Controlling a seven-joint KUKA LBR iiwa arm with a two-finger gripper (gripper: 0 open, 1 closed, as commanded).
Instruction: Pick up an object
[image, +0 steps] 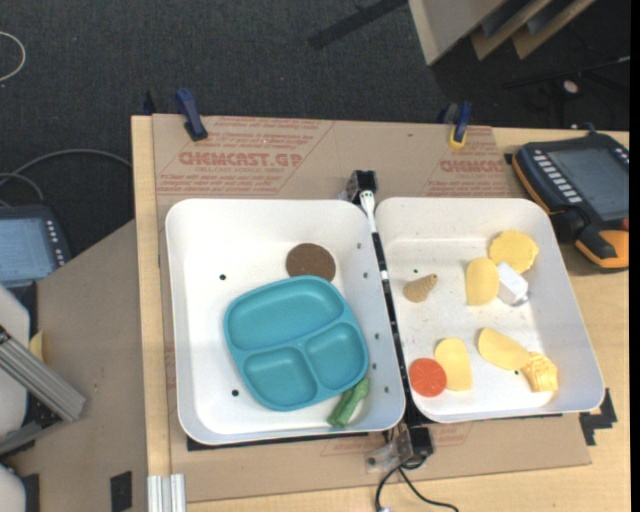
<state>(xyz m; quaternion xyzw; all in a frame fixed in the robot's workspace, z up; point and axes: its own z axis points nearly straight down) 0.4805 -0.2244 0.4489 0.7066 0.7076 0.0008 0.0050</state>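
Observation:
The left bin (190, 300) holds a teal divided plate (295, 343), a brown round disc (311, 262) behind it and a green pod (351, 402) at its front right edge. In the right bin (570, 320) lie a small tan cone-shaped piece (420, 287), a red disc (429, 376), a yellow piece (455, 363) touching the disc, a yellow oval (481, 282), a yellow round piece (513, 249), a white chunk (512, 287), and a long yellow piece (505, 350) ending by a yellow-orange knobbly bit (541, 373).
Both bins sit on a brown cardboard sheet (250, 155) held by a blue clamp (190, 113) and a yellow-blue clamp (460, 123) at the back. A black clip (363, 185) joins the bins at the rear. A teach pendant (585, 185) lies at the right.

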